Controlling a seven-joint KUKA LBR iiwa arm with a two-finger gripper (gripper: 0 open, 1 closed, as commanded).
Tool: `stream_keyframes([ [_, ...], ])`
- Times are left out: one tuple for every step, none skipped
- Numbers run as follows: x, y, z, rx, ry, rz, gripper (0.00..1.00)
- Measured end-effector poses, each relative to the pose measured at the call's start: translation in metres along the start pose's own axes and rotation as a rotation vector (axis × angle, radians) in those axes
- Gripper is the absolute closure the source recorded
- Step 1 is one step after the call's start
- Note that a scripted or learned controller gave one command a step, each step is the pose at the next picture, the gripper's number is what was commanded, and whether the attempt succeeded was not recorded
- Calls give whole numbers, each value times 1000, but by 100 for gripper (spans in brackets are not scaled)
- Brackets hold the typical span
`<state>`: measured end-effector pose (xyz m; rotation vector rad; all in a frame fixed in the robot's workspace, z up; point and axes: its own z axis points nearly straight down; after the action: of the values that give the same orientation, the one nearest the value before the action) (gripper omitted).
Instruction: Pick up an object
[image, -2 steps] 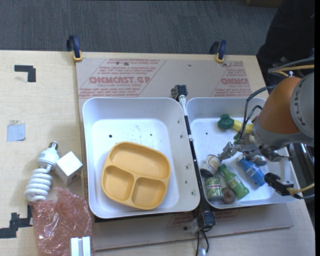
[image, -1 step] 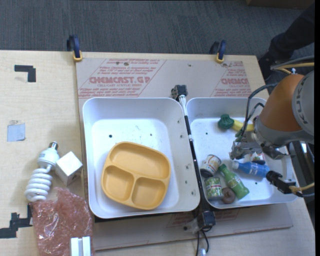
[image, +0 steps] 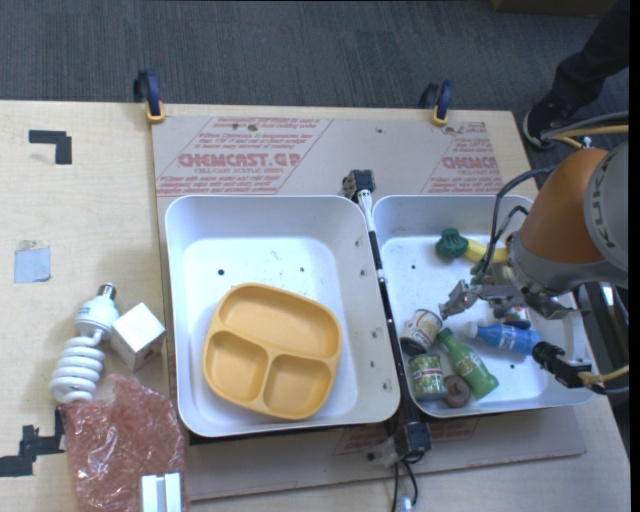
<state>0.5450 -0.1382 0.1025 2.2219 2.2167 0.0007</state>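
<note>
My gripper (image: 458, 298) hangs over the middle of the right bin (image: 400, 225), under the grey wrist with its orange band. Just below and left of it lies a small tan jar (image: 423, 326). A green bottle (image: 467, 362) and a small green-labelled can (image: 428, 375) lie near the bin's front wall, beside a brown round piece (image: 458, 392). Close to the wrist, on its right, rests a blue bottle (image: 506, 338). A green object with a yellow handle (image: 453, 243) sits at the back of the bin. Nothing is seen held.
The left bin (image: 190, 225) holds a yellow divided tray (image: 272, 350). On the bench to the left lie a spiral light bulb (image: 85, 350), a white cube (image: 138, 331) and a pink plastic bag (image: 120, 440). Cables run by the arm at the right.
</note>
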Motion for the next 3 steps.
stream_keyframes([
  [27,33,10,1,1,-4,0],
  [42,63,10,1,0,-5,0],
  [-10,107,10,1,0,-4,0],
])
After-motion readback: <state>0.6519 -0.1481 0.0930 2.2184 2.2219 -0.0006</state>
